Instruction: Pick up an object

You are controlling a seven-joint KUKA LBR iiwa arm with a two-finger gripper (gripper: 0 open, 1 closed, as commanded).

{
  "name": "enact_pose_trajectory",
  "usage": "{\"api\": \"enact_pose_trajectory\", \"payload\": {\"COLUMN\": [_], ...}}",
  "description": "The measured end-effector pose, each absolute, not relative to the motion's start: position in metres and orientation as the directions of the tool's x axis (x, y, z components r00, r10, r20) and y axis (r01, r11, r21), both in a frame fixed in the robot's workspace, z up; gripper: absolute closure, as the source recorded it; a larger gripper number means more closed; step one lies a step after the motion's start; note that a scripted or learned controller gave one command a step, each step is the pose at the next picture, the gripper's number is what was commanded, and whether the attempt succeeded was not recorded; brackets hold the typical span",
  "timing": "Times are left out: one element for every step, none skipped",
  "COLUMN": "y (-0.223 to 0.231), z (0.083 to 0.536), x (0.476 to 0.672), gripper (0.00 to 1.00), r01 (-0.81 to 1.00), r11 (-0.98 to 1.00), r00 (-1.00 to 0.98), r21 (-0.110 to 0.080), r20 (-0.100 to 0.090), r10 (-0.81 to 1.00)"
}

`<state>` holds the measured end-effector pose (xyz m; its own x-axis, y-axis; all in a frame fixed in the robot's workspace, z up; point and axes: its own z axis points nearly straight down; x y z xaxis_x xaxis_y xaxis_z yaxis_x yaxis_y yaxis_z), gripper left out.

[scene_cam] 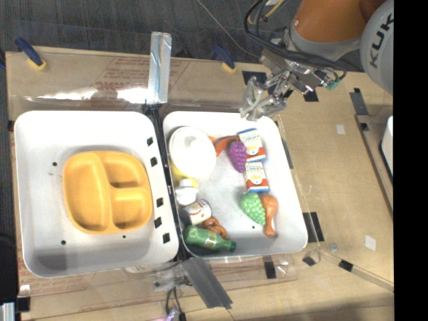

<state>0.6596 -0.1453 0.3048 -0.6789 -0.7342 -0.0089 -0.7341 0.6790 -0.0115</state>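
End effector (pixel 256 103) over right bin's (pixel 292 199) far rim, finger spread unclear, nothing visibly held.

Tan wooden bench (pixel 334 179) with black tape marks, dark ribbed floor (pixel 100 12) behind, even light

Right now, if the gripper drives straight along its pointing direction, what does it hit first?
Probably the right bin's far rim: the gripper points down-left above it. Beyond the rim lies the white bowl. Depth is unclear.
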Motion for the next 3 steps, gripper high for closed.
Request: {"api": "enact_pose_trajectory", "payload": {"y": [-0.152,-0.151,-0.082], "z": [0.308,0.32,0.301], "x": [0.658,0.66,0.653], "gripper": [1.0,1.0,1.0], "r01": [-0.729,-0.731,-0.71], "r11": [0.684,0.682,0.704], "r00": [-0.684,-0.682,-0.704], "r21": [-0.005,-0.012,0.001], "r20": [-0.005,-0.009,-0.001], "r10": [-0.729,-0.731,-0.71]}}
